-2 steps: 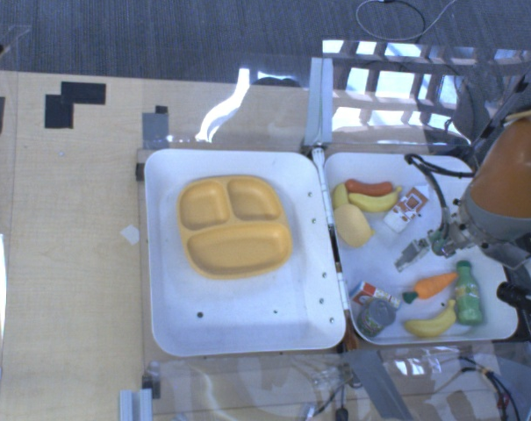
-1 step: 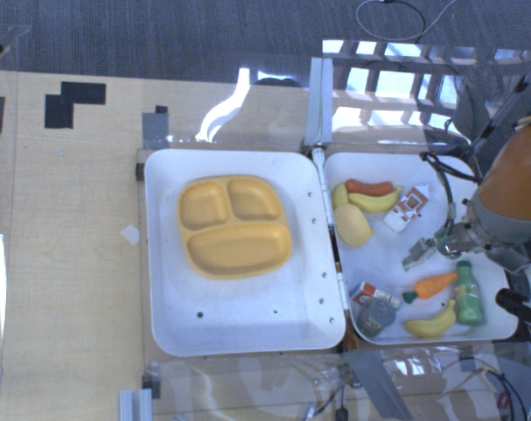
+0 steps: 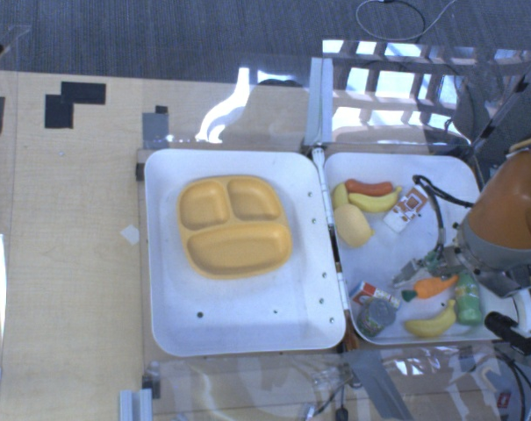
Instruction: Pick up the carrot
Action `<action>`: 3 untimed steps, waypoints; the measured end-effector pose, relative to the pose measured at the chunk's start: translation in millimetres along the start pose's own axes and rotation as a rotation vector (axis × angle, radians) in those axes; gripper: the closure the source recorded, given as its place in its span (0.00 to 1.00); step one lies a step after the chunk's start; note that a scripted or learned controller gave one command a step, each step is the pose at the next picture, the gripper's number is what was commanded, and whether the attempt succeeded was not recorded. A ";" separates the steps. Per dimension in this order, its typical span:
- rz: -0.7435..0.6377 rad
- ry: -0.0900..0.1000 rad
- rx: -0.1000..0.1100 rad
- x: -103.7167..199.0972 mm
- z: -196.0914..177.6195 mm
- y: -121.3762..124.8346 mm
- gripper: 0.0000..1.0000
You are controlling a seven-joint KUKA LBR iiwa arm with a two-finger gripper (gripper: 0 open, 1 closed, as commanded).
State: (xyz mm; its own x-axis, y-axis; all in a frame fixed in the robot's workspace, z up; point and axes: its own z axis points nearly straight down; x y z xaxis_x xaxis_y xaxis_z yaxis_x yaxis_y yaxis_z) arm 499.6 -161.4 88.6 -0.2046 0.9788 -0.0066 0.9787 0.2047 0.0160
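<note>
Carrot (image 3: 435, 286): right bin (image 3: 476, 175), five o'clock, wedged beside banana (image 3: 430, 324) and green bottle (image 3: 468, 303) | Gripper (image 3: 420, 268): at carrot's ten o'clock, angled for approach | Fingers: apparently apart, blurred, gripping nothing.

The arm's gripper (image 3: 420, 270) hung low in the right bin (image 3: 462, 178), just left of the carrot (image 3: 434, 287). A green bottle (image 3: 468, 303) and a banana (image 3: 430, 323) lay beside the carrot, a tin (image 3: 374, 310) farther left. At the far end were a lemon (image 3: 353, 225), a second banana (image 3: 375, 202) and a small carton (image 3: 405, 210). The left bin (image 3: 239, 336) bore a yellow divided plate (image 3: 234, 225).
</note>
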 end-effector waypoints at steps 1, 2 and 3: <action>-0.003 0.000 -0.003 -0.5 -8.9 3.2 1.00; 0.083 0.005 0.015 62.3 -114.9 4.7 1.00; 0.083 0.006 0.016 62.2 -114.6 4.5 0.00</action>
State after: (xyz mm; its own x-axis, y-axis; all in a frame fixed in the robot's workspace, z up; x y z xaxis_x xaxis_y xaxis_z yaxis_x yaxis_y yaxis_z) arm 489.3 -99.2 202.9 -0.1228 0.9924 -0.0003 0.9924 0.1228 0.0002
